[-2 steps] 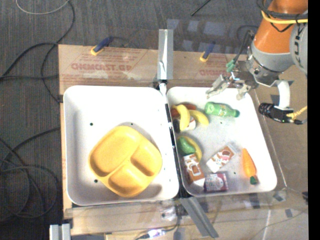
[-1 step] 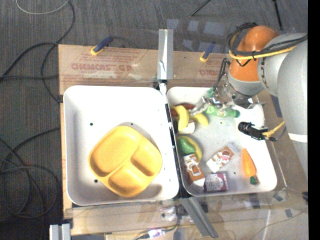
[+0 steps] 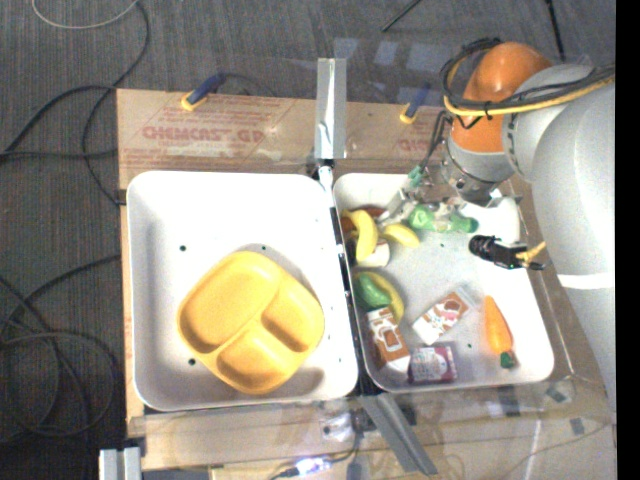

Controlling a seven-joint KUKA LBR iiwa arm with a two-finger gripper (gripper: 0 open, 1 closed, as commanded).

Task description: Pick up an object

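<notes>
The gripper [image 3: 437, 200] hangs low over green items [image 3: 440, 218] at the right bin's [image 3: 530, 368] top, positioned to grab; its grip state is unclear.

Two shallow white bins are carried side by side on the bench [image 3: 230, 133]. The left bin [image 3: 160, 218] holds a yellow compartment tray [image 3: 250, 320], which is set toward the near right part of that bin and is divided into three sections. A metal divider post [image 3: 325, 108] is seen at the far edge of the bench, between the bins. Brown board with faint red lettering is laid along the far edge, behind the left bin. Two yellow-handled clamps [image 3: 200, 92] are fixed at that far edge, one behind each bin. Black cables [image 3: 85, 8] are run across the dark carpeted floor [image 3: 60, 298] beyond the bench's far and left sides.
</notes>
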